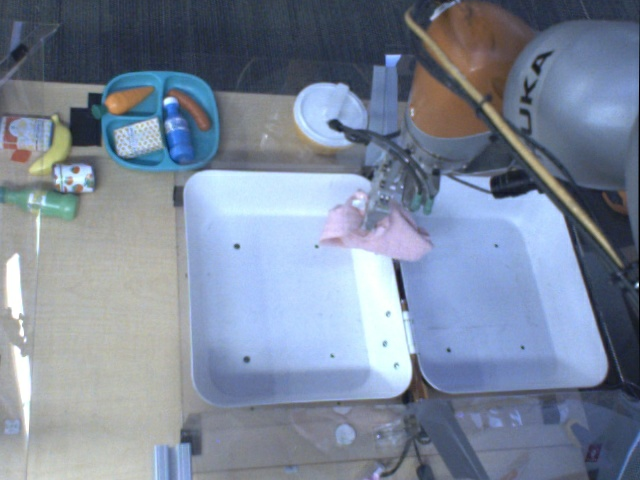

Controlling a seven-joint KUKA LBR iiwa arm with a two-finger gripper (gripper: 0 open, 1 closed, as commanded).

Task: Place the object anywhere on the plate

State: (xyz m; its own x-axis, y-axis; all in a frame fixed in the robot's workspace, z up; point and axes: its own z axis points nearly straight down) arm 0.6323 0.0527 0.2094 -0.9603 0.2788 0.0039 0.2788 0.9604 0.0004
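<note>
A crumpled pink cloth (385,236) hangs over the rim where the left bin (280,308) meets the right bin (500,308), near their far edge. My gripper (383,206) points down onto the cloth's top and is shut on a bunched fold of it, with the rest draping below the fingers. The blue sectioned plate (205,96) lies on the bench beyond the left bin's far left corner. It holds a toy carrot (130,98), a small blue bottle (177,133), a sausage and a checkered piece.
A yellow and white cup (325,113) stands just behind the bins, left of the arm. A banana (55,146), a small can (72,176), a green bottle (40,201) and a box (22,133) lie at the bench's left edge.
</note>
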